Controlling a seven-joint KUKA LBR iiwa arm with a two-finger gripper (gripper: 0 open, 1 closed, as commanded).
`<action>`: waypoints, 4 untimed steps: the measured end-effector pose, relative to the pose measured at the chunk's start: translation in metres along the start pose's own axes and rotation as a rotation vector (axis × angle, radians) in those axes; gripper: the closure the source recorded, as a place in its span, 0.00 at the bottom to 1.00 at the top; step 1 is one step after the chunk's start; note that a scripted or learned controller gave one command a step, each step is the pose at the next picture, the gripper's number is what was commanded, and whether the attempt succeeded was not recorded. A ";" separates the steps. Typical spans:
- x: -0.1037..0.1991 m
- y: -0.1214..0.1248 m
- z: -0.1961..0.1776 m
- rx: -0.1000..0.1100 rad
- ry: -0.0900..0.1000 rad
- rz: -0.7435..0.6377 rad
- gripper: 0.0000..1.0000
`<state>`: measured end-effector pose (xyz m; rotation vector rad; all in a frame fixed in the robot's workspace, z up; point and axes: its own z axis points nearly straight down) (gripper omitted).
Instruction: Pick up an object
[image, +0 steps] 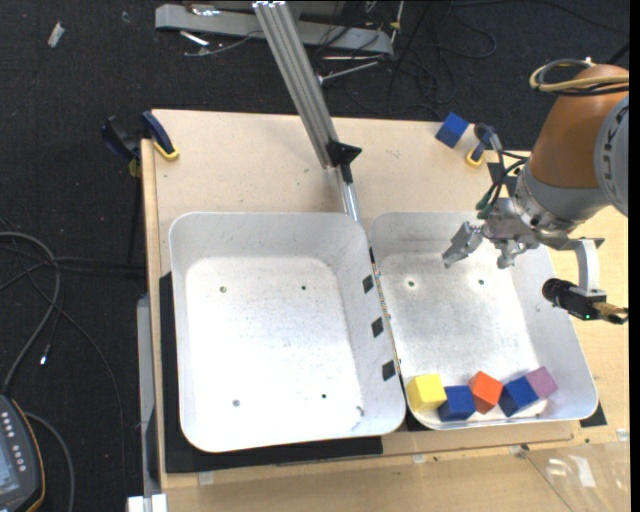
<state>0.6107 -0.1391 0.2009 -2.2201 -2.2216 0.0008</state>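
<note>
- The grey arm with the orange band (580, 130) was seen reaching in from the right, over the far part of the right shallow white bin (455, 310).
- The pincer (482, 248) was held above that bin's bare floor with its two fingers spread apart; nothing was seen between them.
- Five small blocks were gathered along the near edge of the right bin, well apart from the pincer: a yellow cube (427, 390), a blue cube (458, 402), an orange cube (486, 389), a second blue cube (519, 394) and a pale purple cube (541, 381).
- The left shallow white bin (265, 330) lay just beside the right one.
- Another blue cube (453, 128) rested on the wooden worktop (250, 160), beyond the bins.
</note>
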 end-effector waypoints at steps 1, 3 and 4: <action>-0.018 -0.015 -0.120 -0.010 -0.004 0.001 0.00; 0.042 0.017 -0.219 -0.011 -0.002 -0.005 0.00; 0.000 0.058 -0.116 0.006 -0.001 0.004 0.00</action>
